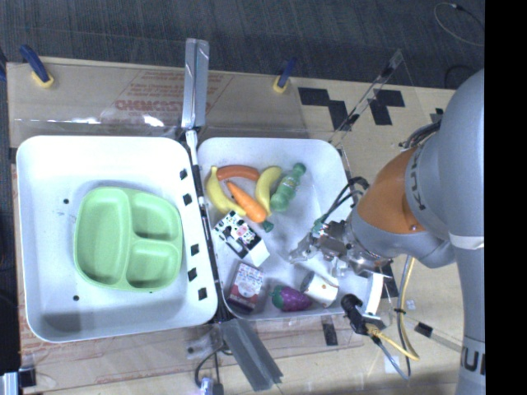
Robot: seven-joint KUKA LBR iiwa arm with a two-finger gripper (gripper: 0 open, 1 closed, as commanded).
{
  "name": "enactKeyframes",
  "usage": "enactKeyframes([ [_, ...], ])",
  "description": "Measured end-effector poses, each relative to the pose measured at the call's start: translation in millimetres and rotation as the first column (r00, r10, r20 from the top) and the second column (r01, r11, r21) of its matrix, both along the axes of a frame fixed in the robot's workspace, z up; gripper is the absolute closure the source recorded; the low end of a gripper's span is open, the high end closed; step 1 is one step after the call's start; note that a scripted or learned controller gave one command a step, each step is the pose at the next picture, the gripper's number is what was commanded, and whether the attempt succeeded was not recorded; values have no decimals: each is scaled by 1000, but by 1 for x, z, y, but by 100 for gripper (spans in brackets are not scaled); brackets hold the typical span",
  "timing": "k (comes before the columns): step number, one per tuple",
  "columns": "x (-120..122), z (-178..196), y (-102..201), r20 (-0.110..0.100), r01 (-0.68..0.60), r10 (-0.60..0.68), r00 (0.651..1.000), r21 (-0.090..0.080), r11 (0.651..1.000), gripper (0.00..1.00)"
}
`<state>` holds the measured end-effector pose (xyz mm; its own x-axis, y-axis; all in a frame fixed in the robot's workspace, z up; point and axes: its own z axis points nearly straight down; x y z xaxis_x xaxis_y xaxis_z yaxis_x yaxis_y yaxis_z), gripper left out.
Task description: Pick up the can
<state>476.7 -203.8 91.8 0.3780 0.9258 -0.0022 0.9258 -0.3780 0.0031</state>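
Jaws: whether parted or closed cannot be told, since the grey arm's dark metal gripper (324, 247) is showing as a tangle of metal and cable; it is hanging over the near right part of the shallow white right-hand bin (333, 156), with nothing seen held.

Near row: a short dark-red-labelled can (247, 285), taken to be the task's thing, is sitting against the bin's near wall by the divider, well apart from the gripper; a purple plastic aubergine (290, 299) is lying just beside it; a white cylindrical container (321, 289) is lying on its side next to that, closest to the gripper.

Risk: a descent from here is likely landing on the white container or the aubergine, not the can; the wall and crowding neighbours are leaving little room for a grasp, so a closing grip is apt to be slipping off or catching the aubergine as well.

Middle: a black-and-white patterned box (239, 233) is lying tilted just beyond the can, inviting a knock on approach.

Far row: an orange plastic carrot (247, 202), two yellow plastic bananas (216, 192) and a green plastic bottle (286, 188) are clustering together, clear of the likely path.
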Motion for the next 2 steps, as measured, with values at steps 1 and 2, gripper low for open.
enactKeyframes([
  [1, 0, 0, 0, 0, 0, 0, 1000, 0, 1000, 0],
  [2, 0, 9, 1, 1, -6, 6, 1000, -1, 1000, 100],
])
